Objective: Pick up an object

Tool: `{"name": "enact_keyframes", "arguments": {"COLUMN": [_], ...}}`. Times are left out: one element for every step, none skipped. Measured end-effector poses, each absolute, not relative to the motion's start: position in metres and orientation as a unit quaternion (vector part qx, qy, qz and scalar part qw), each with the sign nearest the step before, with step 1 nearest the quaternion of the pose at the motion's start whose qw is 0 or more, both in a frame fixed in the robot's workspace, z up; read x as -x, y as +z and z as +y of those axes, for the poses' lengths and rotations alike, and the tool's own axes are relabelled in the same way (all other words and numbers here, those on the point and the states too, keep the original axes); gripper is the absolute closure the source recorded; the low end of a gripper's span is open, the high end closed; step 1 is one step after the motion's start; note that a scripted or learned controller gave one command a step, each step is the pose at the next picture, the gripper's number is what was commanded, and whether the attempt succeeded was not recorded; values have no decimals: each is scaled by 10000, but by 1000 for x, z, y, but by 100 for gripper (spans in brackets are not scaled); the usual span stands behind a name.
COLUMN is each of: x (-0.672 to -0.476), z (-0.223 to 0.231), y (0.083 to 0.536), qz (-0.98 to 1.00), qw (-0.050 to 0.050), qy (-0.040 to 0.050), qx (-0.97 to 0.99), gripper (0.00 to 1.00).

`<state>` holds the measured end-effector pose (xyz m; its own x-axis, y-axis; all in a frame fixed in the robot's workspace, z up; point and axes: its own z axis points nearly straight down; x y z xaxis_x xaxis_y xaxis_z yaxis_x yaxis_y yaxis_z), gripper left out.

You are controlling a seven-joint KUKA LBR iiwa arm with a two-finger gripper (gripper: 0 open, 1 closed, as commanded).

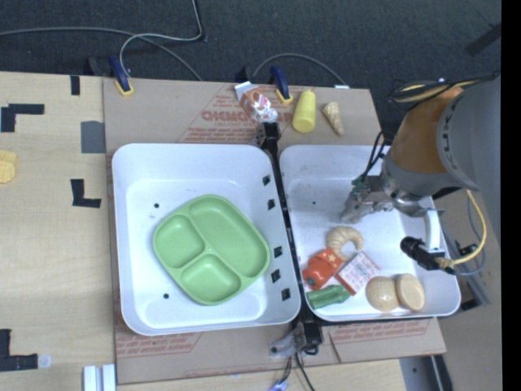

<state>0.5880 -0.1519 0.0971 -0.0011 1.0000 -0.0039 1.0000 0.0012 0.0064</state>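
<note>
**Gripper low in the right bin, nothing held**

Gripper [358, 208] of mine sits low over bare floor in the right bin [313, 173]; whether it is spread or closed, I cannot tell. Nearest is the croissant [344, 238], just below it. Beyond lie an orange toy [320, 269], a red-and-white packet [356, 272], a green piece [327, 296] and two bread rolls [395, 292]. They crowd together, so I judge a descent could nudge neighbours or pinch two. A green plate [211, 248] fills the left bin [130, 218].
</note>
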Motion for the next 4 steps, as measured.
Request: {"name": "enact_keyframes", "arguments": {"x": [-588, -547, -547, -536], "z": [-152, -108, -107, -37], "y": [96, 86, 96, 184], "qz": [7075, 7074, 7074, 7078], "qw": [30, 16, 13, -6], "qy": [4, 7, 6, -2], "qx": [-7067, -7068, -7068, -7064], "gripper": [0, 0, 100, 100]}}
